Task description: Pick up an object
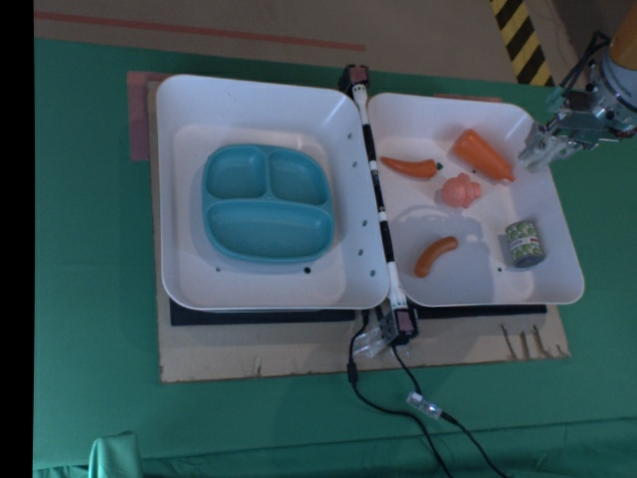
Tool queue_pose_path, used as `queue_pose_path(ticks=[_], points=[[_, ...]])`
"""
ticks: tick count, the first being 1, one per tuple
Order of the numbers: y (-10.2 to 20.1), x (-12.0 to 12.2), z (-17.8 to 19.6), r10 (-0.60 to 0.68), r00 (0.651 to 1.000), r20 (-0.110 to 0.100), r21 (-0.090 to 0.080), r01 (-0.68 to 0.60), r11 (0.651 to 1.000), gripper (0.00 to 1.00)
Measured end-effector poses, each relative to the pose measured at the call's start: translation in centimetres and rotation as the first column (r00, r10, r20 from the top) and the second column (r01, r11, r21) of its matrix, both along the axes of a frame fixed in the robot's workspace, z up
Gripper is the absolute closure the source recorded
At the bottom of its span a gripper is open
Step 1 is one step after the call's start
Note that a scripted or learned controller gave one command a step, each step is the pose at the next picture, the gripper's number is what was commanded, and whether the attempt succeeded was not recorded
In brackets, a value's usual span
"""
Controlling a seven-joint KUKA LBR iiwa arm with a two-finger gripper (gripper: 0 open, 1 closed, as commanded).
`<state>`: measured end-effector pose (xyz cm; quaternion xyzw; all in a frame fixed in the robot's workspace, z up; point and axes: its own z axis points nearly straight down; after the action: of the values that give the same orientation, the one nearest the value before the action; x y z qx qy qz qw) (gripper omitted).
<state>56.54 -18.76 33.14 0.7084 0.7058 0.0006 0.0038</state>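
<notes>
The right bin (557,287) holds an orange carrot (484,154), a thin orange chilli pepper (410,167), a pink lumpy toy (461,191), an orange sausage (436,256) and a small green can (524,243) lying on its side. My gripper (542,153) hangs over the bin's far right rim, just right of the carrot and apart from it. Its fingers point down and left and stand open, with nothing between them.
The left bin (179,267) carries a teal divided plate (267,203). A black-and-white bar (376,182) runs between the bins. Cables (398,386) trail over the green cloth in front. Yellow-black hazard tape (516,18) marks the floor at the far right.
</notes>
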Motion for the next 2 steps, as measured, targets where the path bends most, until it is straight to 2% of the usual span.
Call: queue_pose_path(ticks=[1,2], points=[[0.0,-5.4,-1.2,-0.001,1.0,-0.003,0.001,0.001,1.0,1.0],[0.0,-9.8,-3.8,-0.001,1.0,-0.004,0.002,0.001,1.0,1.0]])
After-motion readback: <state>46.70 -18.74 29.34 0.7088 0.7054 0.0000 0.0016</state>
